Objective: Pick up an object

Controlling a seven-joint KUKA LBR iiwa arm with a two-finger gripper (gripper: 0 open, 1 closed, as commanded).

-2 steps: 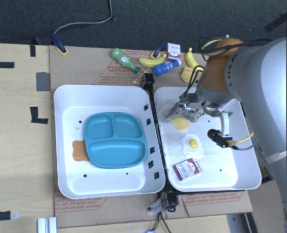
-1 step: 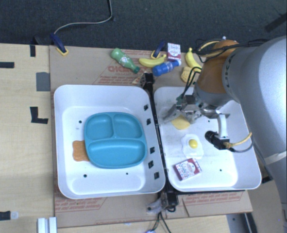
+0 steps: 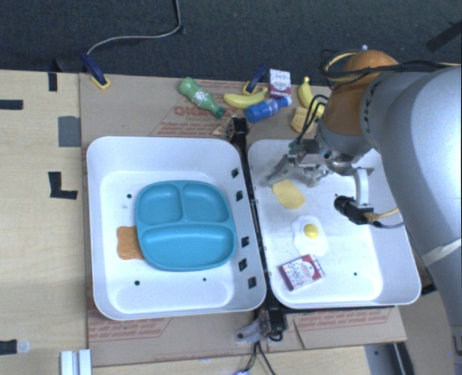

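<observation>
- Over the right bin (image 3: 387,283) the grey arm (image 3: 418,139) reaches in from the right, its orange band uppermost and its wrist bent down toward the bin's far left corner.
- At that corner the end effector (image 3: 299,172) hangs low over the white floor, metal fingers pointing down-left; how far they are apart I cannot tell, and nothing shows between them.
- Just below it lies a yellow piece (image 3: 289,194) (pale, rounded), close to the fingertips; whether they touch is unclear.
- Nearer the camera in the same bin lie a fried egg (image 3: 309,235) and a red packet (image 3: 301,272), both well apart from the end effector.
- Left bin (image 3: 105,209): a blue tray (image 3: 185,225) with an orange piece (image 3: 127,243) against its left edge.
- Beyond the bins, the surface (image 3: 27,225) carries a green bottle (image 3: 201,97), a banana (image 3: 245,98) and a blue bottle (image 3: 263,110).
</observation>
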